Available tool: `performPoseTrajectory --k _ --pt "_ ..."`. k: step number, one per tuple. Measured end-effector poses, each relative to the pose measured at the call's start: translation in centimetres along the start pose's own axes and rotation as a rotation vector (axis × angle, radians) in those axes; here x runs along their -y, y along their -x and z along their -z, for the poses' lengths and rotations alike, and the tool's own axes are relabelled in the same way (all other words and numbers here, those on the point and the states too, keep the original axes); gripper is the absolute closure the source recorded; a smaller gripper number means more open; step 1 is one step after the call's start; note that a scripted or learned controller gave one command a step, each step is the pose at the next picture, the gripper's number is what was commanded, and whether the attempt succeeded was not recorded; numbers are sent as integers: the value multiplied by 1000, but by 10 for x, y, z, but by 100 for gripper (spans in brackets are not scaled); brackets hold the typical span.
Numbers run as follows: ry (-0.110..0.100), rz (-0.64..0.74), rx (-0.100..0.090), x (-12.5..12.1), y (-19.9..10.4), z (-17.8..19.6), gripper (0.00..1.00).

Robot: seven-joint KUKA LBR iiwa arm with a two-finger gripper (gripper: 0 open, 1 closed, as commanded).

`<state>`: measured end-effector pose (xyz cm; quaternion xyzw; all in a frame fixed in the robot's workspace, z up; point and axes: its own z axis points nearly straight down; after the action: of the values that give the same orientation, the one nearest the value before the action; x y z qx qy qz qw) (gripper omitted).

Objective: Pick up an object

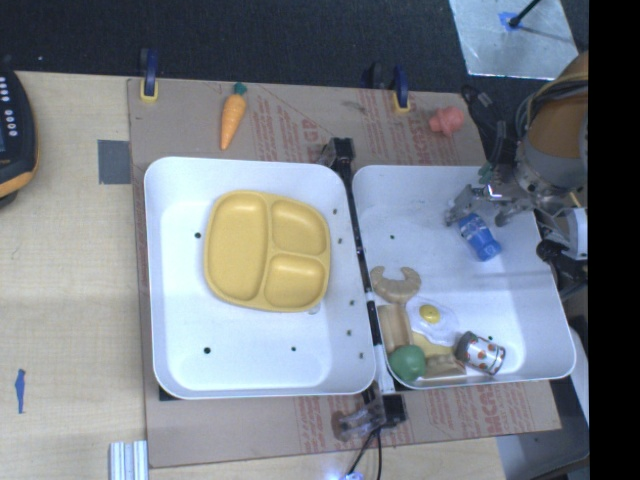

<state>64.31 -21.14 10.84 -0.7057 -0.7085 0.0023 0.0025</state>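
Note:
My gripper hangs over the back of the right bin, open, with its fingers spread. A small blue bottle-like object lies on the bin floor just in front of and below it; nothing is between the fingers. The grey arm with its orange band comes in from the right. Toward the bin's front lie a wooden wrench-shaped piece, a toy fried egg, a green ball and a small tin can.
The left bin holds a yellow divided plate. A toy carrot and a pink object lie on the cardboard behind the bins. A black and orange device sits at the far left.

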Motion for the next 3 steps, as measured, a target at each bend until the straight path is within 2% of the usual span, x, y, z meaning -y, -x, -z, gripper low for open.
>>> performPoseTrajectory --k 1,2,3 --pt "0 -1 0 23 0 -18 0" --pt "7 2 1 -11 1 -11 0" --pt "4 6 2 -10 1 0 100"
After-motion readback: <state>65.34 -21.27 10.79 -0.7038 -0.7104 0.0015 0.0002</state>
